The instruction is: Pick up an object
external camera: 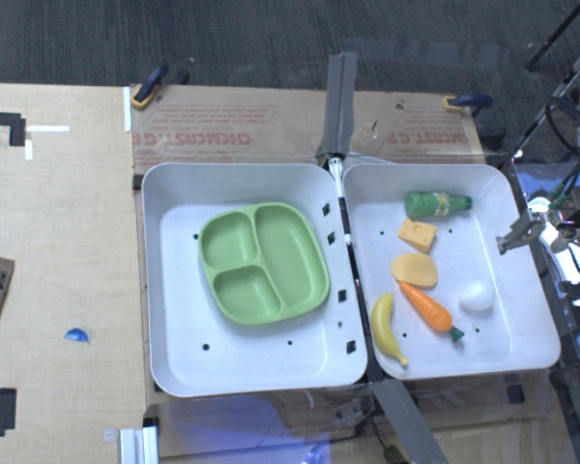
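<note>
The right bin (510,344) holds several toy foods. A green bottle (437,203) lies on its side near the far wall. Below it sit a yellow cheese wedge (418,234) and a rounded yellow-orange piece (416,270). An orange carrot (429,309) lies slantwise with its green tip toward the front. A yellow banana (387,330) rests along the bin's left wall. A small white ball (476,297) sits to the right of the carrot. The objects lie apart or just touching, none stacked.
The left bin (157,288) holds a green three-part plate (264,261). A grey divider post (340,104) rises behind the seam between the bins. Metal fixtures and cables (546,225) crowd the right bin's right rim. Cardboard (232,124) lies behind the bins.
</note>
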Robot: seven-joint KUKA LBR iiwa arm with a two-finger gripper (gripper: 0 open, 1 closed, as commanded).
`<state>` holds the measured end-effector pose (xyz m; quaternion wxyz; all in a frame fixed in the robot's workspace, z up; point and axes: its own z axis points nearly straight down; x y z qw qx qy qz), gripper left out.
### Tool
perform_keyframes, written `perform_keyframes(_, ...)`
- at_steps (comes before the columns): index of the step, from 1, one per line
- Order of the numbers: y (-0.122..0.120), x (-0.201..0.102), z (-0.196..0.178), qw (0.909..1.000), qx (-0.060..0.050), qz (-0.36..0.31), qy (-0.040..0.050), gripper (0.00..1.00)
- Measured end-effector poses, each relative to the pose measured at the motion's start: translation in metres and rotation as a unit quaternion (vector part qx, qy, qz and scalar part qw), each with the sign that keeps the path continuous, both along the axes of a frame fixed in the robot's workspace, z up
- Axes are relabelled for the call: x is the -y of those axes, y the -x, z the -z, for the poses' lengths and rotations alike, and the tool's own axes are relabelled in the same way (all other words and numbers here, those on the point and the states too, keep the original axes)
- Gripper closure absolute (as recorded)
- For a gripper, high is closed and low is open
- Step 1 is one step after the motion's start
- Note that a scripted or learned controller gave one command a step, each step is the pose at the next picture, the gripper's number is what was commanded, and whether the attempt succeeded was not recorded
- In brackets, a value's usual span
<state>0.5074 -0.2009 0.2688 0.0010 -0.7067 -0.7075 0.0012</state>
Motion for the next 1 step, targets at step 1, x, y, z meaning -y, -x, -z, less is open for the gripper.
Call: perform_keyframes(1, -0.0255, -0.0377, 0.1769, 0.9947, 0.002, -0.103, -0.0001, 0.0)
